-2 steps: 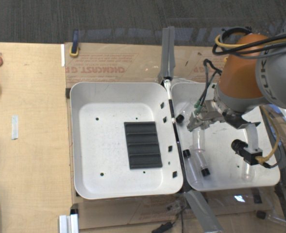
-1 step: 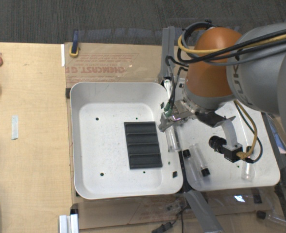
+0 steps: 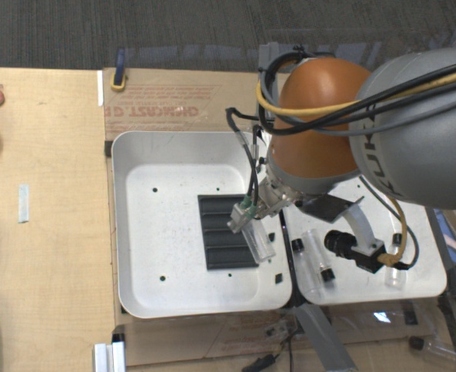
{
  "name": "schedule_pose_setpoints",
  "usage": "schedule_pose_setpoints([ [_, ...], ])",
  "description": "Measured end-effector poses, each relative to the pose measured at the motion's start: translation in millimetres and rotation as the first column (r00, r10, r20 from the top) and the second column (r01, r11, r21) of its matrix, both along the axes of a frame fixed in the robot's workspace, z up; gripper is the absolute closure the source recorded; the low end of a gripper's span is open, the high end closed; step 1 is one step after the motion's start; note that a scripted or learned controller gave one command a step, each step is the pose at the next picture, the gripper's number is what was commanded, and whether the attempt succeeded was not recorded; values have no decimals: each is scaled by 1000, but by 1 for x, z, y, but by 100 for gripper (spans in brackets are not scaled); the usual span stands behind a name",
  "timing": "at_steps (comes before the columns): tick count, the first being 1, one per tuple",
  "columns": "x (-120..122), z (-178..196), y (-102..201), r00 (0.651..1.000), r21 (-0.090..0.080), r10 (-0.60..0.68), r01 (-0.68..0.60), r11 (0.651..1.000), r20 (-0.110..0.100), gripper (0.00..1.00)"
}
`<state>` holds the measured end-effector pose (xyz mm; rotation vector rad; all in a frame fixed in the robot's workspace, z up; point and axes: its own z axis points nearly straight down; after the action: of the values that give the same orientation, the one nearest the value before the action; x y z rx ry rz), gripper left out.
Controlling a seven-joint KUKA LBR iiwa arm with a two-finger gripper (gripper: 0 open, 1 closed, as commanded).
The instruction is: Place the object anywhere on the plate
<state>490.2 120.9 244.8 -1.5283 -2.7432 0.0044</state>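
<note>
A black ribbed rectangular plate (image 3: 226, 233) is seen lying flat on the floor of the left white bin (image 3: 158, 231), toward that bin's right side. The gripper (image 3: 252, 225) is positioned directly over the plate's right portion, at the end of the grey arm (image 3: 413, 122) with its orange band (image 3: 320, 115); clear, translucent parts are visible at its tip, above the plate's right edge. Whether the fingers are spread, pressed together or pinching anything cannot be told, as they are hidden beneath the wrist and the clear parts. The object to be placed cannot be identified with certainty. In the right white bin (image 3: 413, 281), a black cylindrical part (image 3: 355, 250) and several small clear and black pieces are seen near the bin's middle, well apart from the plate. Both bins rest on a brown cardboard sheet (image 3: 181, 103) on the worktop (image 3: 42, 208).
</note>
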Motion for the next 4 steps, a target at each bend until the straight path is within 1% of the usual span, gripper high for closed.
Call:
schedule_pose_setpoints([
  [1, 46, 0, 20, 909, 1, 418, -418, 909, 1, 100],
  [2, 111, 3, 39, 1000, -1, -11, 11, 1000, 2, 100],
  [3, 130, -39, 71, 941, 0, 337, -337, 941, 1, 100],
  [4, 132, -115, 34, 952, 0, 305, -305, 952, 1, 100],
])
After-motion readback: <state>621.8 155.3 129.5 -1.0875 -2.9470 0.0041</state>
